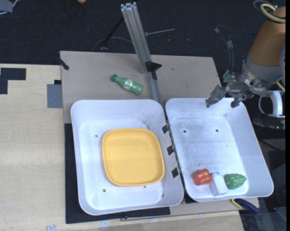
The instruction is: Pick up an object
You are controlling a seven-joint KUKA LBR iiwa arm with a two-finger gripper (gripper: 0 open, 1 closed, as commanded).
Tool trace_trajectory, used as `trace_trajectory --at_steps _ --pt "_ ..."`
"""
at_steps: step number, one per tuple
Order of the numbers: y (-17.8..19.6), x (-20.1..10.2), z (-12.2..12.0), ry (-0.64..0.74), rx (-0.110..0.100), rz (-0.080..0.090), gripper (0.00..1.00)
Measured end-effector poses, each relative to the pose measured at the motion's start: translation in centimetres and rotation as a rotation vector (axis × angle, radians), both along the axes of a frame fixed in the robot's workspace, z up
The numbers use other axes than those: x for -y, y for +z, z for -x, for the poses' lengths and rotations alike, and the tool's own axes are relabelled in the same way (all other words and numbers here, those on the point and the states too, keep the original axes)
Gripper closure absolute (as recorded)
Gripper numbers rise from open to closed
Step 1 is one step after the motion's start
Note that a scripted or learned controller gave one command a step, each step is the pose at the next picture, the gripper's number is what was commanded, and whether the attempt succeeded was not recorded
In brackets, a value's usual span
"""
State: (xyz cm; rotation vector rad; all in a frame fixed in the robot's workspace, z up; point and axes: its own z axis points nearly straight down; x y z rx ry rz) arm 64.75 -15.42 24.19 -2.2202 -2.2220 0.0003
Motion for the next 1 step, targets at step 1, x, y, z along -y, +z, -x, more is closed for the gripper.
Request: trace_trajectory --at_steps 1 --pt "-4.38 0.38 0.31 0.000 -0.003 0.000 0.00"
